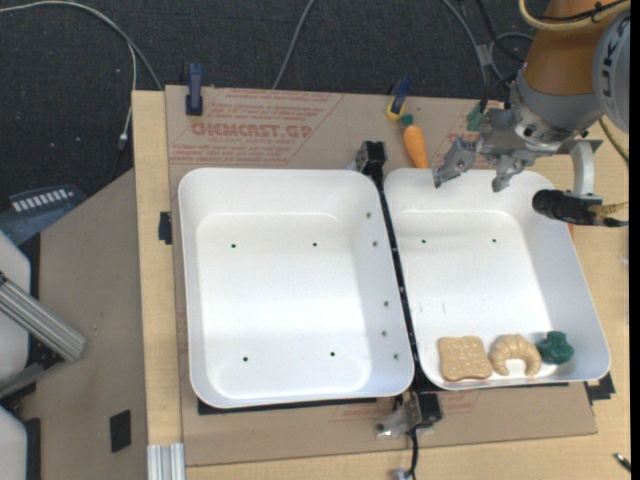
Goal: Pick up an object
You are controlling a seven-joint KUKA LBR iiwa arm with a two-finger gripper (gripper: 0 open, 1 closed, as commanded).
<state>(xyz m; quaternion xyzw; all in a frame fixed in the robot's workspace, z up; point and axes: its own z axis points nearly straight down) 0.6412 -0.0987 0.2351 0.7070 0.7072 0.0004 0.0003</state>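
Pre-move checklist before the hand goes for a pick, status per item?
1. Targets present: ok. Cracker, croissant and green toy lie in the right bin, along its near edge.
2. Hand free of objects: ok, fingers spread, nothing between them.
3. Hand over a target: not ok. It hangs at the bin's far edge, the objects lie at the near edge.
4. Target spacing: not ok. The three sit in a tight row, croissant close against the green toy.
5. Wall clearance: cannot tell, the objects lie close to the near rim.
6. Stray item: orange carrot lies outside the bins.
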